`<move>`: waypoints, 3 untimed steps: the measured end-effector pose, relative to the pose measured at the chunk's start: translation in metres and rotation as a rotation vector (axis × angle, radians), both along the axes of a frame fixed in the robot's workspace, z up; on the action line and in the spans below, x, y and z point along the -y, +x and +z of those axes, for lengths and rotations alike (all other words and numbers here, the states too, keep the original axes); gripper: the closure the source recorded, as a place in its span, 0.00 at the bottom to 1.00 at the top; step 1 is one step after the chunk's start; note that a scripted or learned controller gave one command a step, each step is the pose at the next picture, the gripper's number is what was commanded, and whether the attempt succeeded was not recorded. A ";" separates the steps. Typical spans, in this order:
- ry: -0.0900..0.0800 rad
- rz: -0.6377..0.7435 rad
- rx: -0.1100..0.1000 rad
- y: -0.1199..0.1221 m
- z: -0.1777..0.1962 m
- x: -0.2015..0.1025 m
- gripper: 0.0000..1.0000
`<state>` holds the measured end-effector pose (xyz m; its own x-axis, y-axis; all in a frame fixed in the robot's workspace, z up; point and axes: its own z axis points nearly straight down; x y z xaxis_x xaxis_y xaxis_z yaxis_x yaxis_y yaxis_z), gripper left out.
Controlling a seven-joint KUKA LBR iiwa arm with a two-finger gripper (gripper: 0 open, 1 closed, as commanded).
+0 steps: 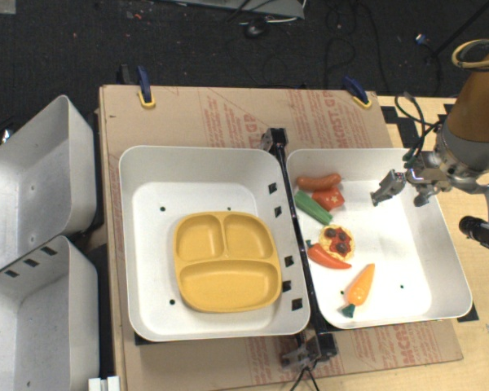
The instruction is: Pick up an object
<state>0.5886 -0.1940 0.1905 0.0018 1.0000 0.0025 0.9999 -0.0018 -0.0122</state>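
The right bin (440, 292) holds several toy foods along its left side: a red sausage (318, 182), a small red tomato piece (333, 199), a green pepper (311, 208), a pizza piece (339, 239), a red chili (328, 258) and an orange carrot (359, 284). My gripper (403, 192) hangs over the upper right part of that bin, right of the sausage and apart from every item. Its fingers (384, 191) are spread open and hold nothing.
A yellow divided plate (226, 261) lies in the left bin (143, 218). A black divider (292, 218) runs between the two bins. Grey tubs (33, 186) stand off the bench at the left. Cables trail near the arm at the right.
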 end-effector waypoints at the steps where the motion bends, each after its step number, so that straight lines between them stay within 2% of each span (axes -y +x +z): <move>1: -0.003 0.003 0.012 0.003 0.006 0.000 0.00; 3: -0.002 0.002 0.009 0.009 -0.081 -0.001 0.00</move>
<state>0.5972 -0.1931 0.1096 0.0000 1.0000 0.0005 1.0000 0.0000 -0.0034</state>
